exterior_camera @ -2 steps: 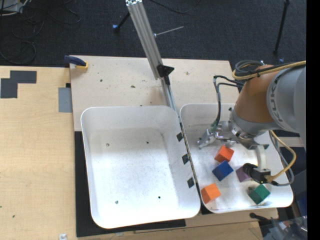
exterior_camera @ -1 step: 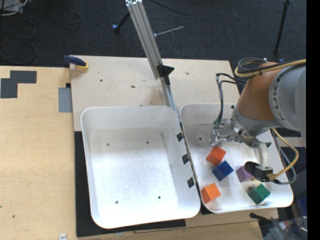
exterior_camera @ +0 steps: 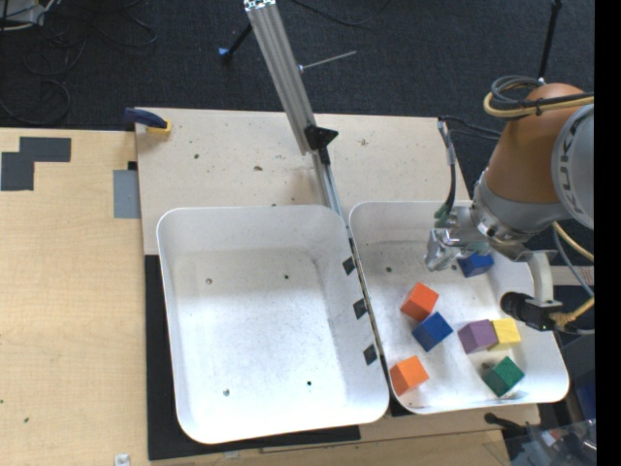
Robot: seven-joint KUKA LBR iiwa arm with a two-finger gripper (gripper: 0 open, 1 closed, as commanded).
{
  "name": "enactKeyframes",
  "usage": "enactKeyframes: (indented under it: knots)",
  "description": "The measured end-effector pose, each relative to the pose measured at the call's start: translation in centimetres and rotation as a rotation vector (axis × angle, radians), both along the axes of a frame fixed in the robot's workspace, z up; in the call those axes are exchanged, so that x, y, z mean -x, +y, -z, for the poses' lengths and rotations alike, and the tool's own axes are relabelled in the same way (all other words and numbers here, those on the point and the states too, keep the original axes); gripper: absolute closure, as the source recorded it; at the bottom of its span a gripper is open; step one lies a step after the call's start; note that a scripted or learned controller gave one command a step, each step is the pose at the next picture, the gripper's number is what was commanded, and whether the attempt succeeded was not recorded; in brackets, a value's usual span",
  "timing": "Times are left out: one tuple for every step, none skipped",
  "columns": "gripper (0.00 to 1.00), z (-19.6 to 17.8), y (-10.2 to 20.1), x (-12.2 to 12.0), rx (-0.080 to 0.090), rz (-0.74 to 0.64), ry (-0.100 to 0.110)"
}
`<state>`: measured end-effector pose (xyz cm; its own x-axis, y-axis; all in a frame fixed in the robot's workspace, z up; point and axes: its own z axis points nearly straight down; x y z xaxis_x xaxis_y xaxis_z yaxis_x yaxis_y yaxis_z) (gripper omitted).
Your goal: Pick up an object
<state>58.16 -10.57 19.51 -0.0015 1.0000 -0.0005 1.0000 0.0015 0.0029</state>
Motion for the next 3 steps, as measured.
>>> enactKeyframes:
  knots:
    - [1.0, -3.8, -0.2, 0.0, 0.0, 0.002, 0.001]
    - [1.0, -8.1, -0.7, 0.1, 0.0, 0.002, 0.0]
    - [1.0, -10.2, -0.9, 0.1, 0.0, 0.0, 0.003]
